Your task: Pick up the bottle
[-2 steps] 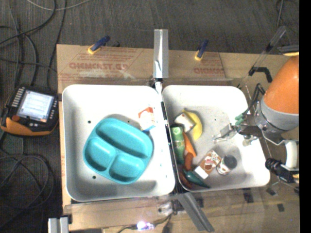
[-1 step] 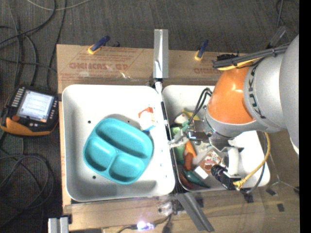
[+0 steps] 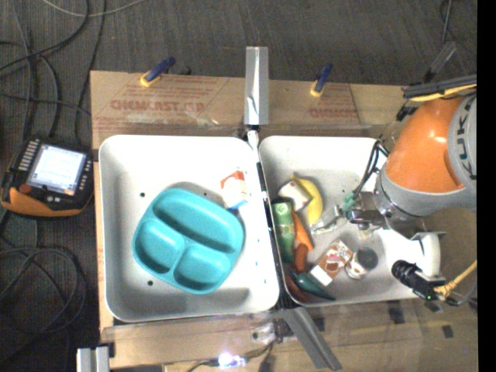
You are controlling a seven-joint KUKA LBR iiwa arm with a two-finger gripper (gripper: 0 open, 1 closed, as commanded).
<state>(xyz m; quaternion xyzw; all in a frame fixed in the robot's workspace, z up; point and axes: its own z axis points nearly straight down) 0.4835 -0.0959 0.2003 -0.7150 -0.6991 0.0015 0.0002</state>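
Little can be read here. The orange band of the arm (image 3: 425, 155) carries large pale letters at the view's right edge; "KU" shows, and the rest is cut off. The cardboard sheet (image 3: 178, 99) behind the bins bears faded red print in 2 places, one stretch at the left and one at the right, both too blurred to spell out. The screen of the handheld pendant (image 3: 48, 175) glows but is unreadable.

One fixed camera above, slanting down on both bins (image 3: 116, 208), arm (image 3: 422, 161) entering right

Bright even light, soft shadows, slight blur
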